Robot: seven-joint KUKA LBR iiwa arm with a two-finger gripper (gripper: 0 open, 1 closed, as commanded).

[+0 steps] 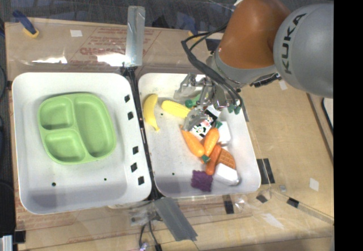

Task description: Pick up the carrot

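2 white bins side by side. Left bin: 1 green tray with 3 compartments, left of frame centre.

Right bin, centre-right of frame, holds the clutter:
- 2 yellow pieces: banana at the bin's upper left, and a lemon-like piece just beside it on the right.
- 3 orange carrot-like pieces bunched mid-bin: carrot lying at a slant, a second touching it on the right, a third below them.
- 1 purple piece near the bin's lower edge.
- 1 waffle-patterned piece right of the carrots.
- 1 black-and-white item above the carrots; print too small to read.

Arm enters upper right, "KUKA" readable on the grey link. Gripper sits over the bin's upper middle, above the carrot group. Fingers lost in cables and clutter, so cannot tell if apart or together.

Red writing on the bench above the bins is unreadable.
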